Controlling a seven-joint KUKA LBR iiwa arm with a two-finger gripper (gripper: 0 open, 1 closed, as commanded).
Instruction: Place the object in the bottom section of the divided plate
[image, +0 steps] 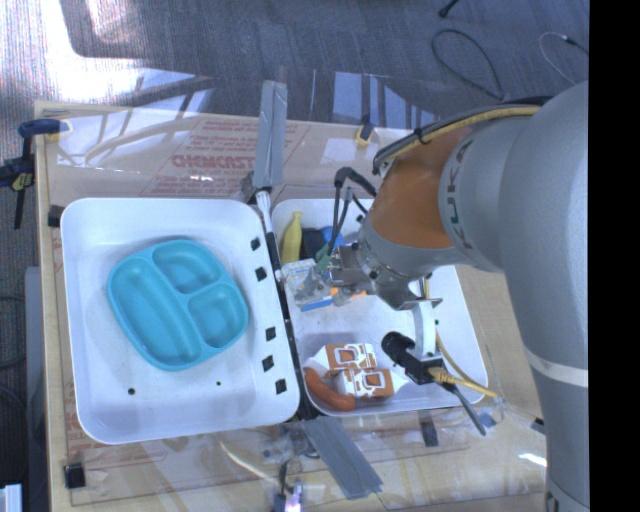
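Gripper (318, 285) low over right bin (468, 318), near its left wall; whether anything is held, cannot tell. Around it: banana (291, 238) at top-left corner, hot dog (328, 391) and orange-white box (358, 368) along bottom edge. Blue plate (178, 302) mid left bin (90, 380), sections bare. Task early: pick unconfirmed, carry and placing remain.

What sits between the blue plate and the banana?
In the camera view, bare white floor of the left bin and the bins' meeting walls separate blue plate from banana.
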